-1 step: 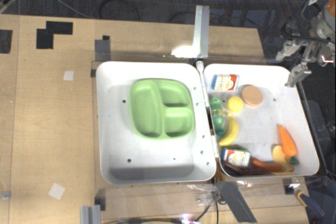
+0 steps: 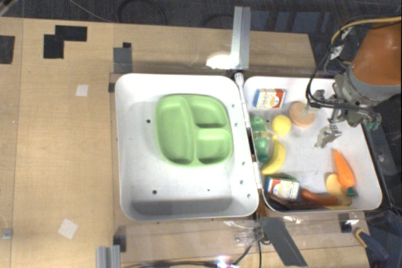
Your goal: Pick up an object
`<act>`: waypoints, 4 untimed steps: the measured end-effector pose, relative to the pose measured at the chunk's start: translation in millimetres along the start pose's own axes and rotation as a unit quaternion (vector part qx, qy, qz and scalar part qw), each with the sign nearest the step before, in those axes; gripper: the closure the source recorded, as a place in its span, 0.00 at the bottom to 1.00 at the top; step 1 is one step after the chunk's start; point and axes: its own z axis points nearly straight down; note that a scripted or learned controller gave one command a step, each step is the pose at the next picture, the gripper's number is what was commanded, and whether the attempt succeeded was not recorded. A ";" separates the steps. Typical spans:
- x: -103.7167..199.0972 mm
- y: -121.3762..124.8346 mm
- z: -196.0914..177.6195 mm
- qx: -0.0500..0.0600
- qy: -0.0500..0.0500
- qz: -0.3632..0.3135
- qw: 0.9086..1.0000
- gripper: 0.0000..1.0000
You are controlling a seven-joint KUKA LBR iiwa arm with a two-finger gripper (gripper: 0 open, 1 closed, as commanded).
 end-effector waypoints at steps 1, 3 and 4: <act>57.2 -19.8 49.9 0.004 -0.007 -0.001 1.000 0.00; 105.1 -10.7 48.9 0.005 -0.010 0.043 0.999 0.00; 110.2 -9.9 48.8 0.005 -0.010 0.054 0.998 0.00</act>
